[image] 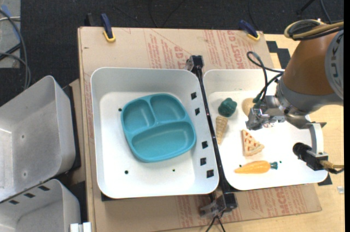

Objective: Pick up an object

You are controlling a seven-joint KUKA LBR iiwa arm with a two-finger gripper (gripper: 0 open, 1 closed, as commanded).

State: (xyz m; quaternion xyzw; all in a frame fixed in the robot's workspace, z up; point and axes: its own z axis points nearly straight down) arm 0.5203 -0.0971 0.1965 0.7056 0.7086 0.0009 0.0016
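Over the right-hand bin [284,179], the arm [314,69] reaches in from the right edge of the view, and its gripper [258,117] hangs low above the upper middle of the bin floor. Whether the tool is released or clenched cannot be told at this slant, and no object shows in its grasp. The candidate objects all lie in this right bin, which explains the arm's position. A dark green lump resembling a broccoli floret [227,107] sits just left of the gripper. A tan ice-cream cone toy [221,126] lies against the divider [206,116] between the bins. A pizza slice toy [251,143] lies flat just below the gripper. An orange carrot toy [255,167] lies lengthwise near the front wall. A small pale object [249,104] is partly hidden behind the gripper and cannot be identified. The left-hand bin [104,116] holds a teal divided plate [158,127] lying flat, well apart from the arm, so it is probably not the present target. Judged from position alone, the pizza slice or the pale object is the likeliest pick, and the task appears to be at the approach stage. The flat slice offers little edge for the tool to catch, so a miss is plausible. Cables [262,75] loop from the wrist over the back wall of the bin.
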